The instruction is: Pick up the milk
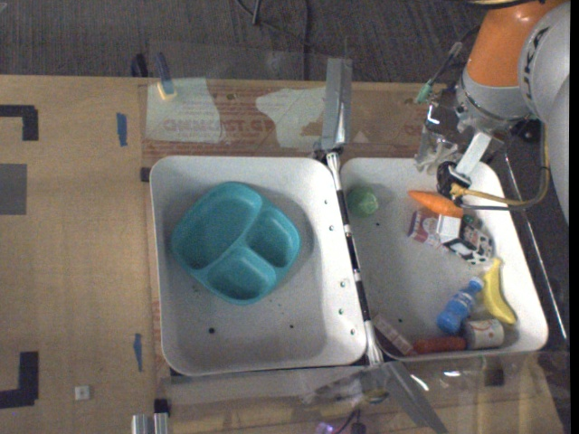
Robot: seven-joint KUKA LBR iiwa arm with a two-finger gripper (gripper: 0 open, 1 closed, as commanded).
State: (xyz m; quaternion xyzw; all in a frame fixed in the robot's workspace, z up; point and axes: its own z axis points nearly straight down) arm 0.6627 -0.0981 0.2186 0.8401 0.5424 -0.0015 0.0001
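Note:
The milk [457, 234] is a small white carton with black patches and a reddish end. It lies on its side in the right bin [398, 269], towards the far right. An orange carrot [436, 202] lies just behind it. My gripper [429, 155] hangs over the far right corner of that bin, behind the carrot and apart from the milk. Nothing shows between its fingers.
A green ball [364, 201] sits at the right bin's far left. A banana [495, 293], a blue bottle [459, 307], a can [483, 334] and a red stick [438, 344] crowd its near right corner. A teal divided plate [236, 240] lies in the left bin [181, 333].

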